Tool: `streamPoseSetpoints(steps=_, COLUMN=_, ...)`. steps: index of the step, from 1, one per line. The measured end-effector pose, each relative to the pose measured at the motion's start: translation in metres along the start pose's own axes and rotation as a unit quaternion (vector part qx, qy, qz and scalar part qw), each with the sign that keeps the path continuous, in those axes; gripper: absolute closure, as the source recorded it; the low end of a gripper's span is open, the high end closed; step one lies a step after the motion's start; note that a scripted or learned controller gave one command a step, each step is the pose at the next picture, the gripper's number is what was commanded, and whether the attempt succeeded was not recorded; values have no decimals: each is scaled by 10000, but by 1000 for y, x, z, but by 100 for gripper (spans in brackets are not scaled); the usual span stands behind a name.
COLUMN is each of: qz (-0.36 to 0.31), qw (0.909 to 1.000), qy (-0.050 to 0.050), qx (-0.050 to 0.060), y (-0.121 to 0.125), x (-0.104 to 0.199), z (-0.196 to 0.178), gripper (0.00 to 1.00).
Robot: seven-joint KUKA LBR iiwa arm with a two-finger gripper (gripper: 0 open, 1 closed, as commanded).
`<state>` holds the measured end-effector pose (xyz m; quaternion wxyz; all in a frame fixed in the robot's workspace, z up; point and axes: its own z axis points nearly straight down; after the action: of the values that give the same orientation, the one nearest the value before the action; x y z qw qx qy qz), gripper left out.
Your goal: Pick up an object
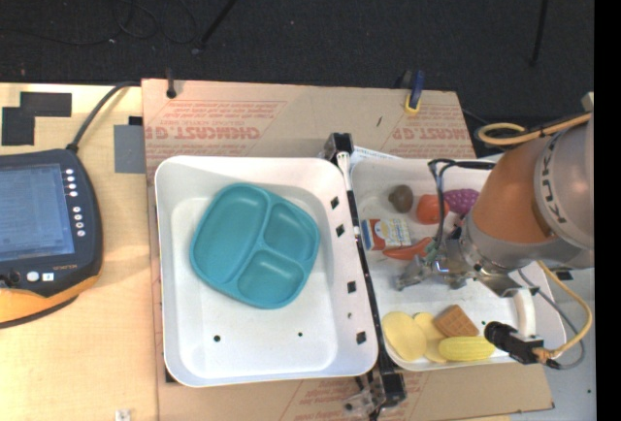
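**Small toy foods crowded in the right bin**

A teal divided plate [256, 244] is seen alone in the left bin [179, 215]. In the right bin [374, 178], light toy foods are packed: a brown lump [401, 198], a red ball [430, 208], yellow pieces [406, 336]. They are judged rigid, best pinched across the middle. The gripper [424, 272] is lowered among them; its state cannot be told. Little room is left by the walls.

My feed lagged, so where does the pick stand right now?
Done: the arm has reached into the right bin, with the gripper low among the play food. In hand: nothing visibly held; it sits near the red carton. Left: grasp and lift an item. The teal divided plate lies in the left bin.
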<state>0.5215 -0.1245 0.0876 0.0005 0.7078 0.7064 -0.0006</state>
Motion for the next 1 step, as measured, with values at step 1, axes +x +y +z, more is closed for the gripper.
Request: streamPoseSetpoints(steps=1, qz=-26, qw=10000, qy=14, qx=12, y=8, x=43, z=0, gripper=0)
